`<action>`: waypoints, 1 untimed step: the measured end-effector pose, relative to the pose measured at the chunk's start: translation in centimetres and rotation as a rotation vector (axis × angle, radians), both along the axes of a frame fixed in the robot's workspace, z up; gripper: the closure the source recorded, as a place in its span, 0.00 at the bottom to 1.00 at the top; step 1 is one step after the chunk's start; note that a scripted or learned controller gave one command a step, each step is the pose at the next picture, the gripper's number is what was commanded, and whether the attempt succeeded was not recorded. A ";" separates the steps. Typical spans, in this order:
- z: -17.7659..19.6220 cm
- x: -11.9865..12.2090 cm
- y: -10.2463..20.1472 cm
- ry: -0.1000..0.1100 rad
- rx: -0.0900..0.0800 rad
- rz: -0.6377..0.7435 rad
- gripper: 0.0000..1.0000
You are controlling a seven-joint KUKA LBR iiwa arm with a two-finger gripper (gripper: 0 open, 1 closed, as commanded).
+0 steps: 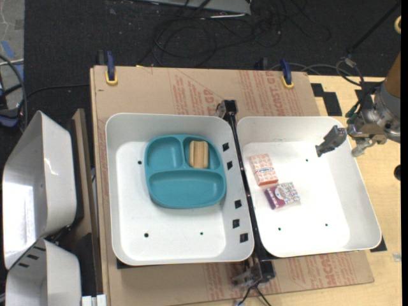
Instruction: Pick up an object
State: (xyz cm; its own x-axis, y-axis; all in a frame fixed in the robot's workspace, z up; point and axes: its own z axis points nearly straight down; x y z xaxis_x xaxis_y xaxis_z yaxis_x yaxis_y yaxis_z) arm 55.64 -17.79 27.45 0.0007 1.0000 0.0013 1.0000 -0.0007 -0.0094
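Camera view from above takes in two white bins side by side on a cardboard-covered bench. The left bin (127, 234) holds a teal divided tray (185, 174) with a tan wooden block (199, 154) lying in its far right compartment. The right bin (331, 234) holds a pink-and-white packet (261, 169) and, just near of it, a purple packet (282, 195); the two look close enough to be touching, though I can't be sure. The gripper (344, 139) hangs over the right bin's far right corner, well apart from both packets, with nothing in its grasp; whether it is spread or closed I cannot tell. Two clamps (111, 75) pin the cardboard's far edge.
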 end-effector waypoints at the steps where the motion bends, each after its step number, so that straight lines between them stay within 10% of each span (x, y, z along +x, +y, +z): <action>1: 0.5 0.2 0.0 -0.009 -0.002 0.002 0.00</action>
